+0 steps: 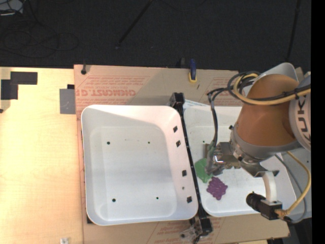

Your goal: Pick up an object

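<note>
Fingers [212, 157] low in the right bin [244, 212], whether parted or clenched I cannot tell; green piece [201, 171] lies just below-left of them against the divider, purple cluster [217, 187] slightly farther down.

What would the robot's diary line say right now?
arm: over right bin | gripper: low, beside green thing | purple thing: lying nearby | lifted: nothing seen

Arm [266, 116] low, wrist bent downward
</note>
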Available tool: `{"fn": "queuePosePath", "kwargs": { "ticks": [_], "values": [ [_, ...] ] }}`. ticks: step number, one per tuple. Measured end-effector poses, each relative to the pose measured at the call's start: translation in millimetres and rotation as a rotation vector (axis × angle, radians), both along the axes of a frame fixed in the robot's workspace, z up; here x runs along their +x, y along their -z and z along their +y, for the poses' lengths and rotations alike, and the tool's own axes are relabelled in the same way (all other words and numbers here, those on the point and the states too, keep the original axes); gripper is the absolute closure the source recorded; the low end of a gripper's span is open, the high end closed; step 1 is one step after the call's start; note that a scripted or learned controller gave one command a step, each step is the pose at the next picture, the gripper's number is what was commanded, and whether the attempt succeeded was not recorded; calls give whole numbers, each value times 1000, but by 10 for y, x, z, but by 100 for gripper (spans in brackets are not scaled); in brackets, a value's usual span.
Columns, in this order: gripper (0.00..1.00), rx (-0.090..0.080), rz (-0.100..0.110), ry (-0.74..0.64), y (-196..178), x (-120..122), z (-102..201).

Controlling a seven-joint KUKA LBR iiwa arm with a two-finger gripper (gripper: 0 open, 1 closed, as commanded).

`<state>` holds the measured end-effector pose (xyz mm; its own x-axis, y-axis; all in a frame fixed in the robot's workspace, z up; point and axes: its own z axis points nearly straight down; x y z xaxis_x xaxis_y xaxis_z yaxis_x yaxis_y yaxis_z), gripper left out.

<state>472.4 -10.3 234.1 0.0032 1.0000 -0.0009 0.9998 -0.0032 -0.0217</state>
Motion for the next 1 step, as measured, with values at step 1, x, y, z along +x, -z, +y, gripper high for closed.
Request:
{"fn": "queuePosePath", "kwargs": {
  "ticks": [1],
  "values": [
    [100,3,-29,-9,-1132,44,452]
  ]
}}
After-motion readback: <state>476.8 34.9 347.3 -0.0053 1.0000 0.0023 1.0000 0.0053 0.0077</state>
